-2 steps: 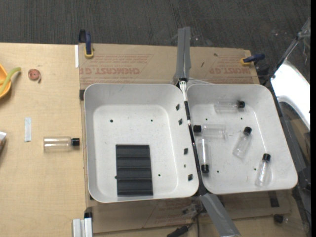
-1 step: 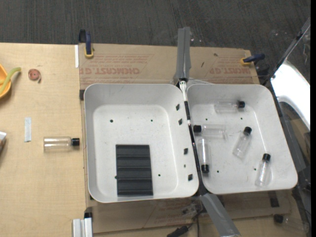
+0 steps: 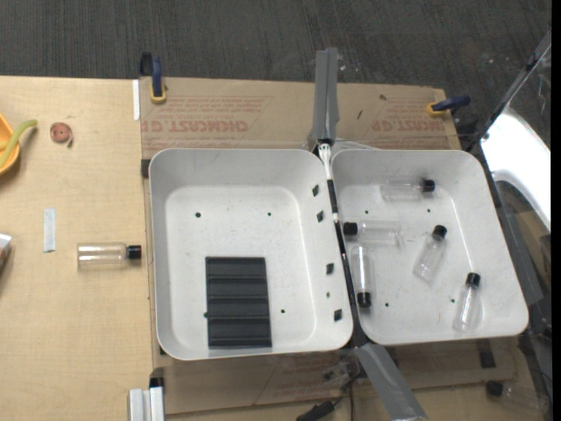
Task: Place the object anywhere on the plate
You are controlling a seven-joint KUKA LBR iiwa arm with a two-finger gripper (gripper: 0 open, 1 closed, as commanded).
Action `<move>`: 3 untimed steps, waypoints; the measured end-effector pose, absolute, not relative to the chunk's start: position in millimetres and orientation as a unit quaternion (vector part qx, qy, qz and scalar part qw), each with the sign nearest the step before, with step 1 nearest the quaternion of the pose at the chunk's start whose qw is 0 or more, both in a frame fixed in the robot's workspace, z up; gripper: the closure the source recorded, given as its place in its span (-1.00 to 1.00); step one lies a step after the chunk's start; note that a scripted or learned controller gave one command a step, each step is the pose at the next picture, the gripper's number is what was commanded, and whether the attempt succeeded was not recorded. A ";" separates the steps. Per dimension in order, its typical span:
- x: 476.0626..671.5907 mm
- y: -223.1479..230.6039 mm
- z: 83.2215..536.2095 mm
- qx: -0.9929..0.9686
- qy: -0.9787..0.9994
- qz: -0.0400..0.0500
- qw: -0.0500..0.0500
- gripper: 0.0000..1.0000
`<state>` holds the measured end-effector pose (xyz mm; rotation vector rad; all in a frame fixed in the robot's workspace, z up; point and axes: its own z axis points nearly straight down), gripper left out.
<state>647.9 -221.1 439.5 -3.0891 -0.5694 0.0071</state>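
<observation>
even, soft overhead light on my bench. the two shallow white plastic bins [image 3: 245, 182] glare bright, nearly washed out. shadows are faint. the small clear plastic vials [image 3: 429, 254] look slightly blurred. the dark grey floor [image 3: 263, 16] looks dim and grainy.

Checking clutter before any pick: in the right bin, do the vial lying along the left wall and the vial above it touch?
Cannot tell. In the camera view, the upright-lying vial and the crosswise vial meet at clear, washed-out ends, showing neither contact nor gap.
</observation>
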 end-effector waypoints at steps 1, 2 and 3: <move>649.0 -221.7 440.2 -0.991 -0.135 0.002 0.001 -1.00; 652.6 -222.2 440.4 -0.995 -0.102 0.001 0.001 -1.00; 653.2 -222.5 440.6 -0.995 -0.102 0.001 0.001 -1.00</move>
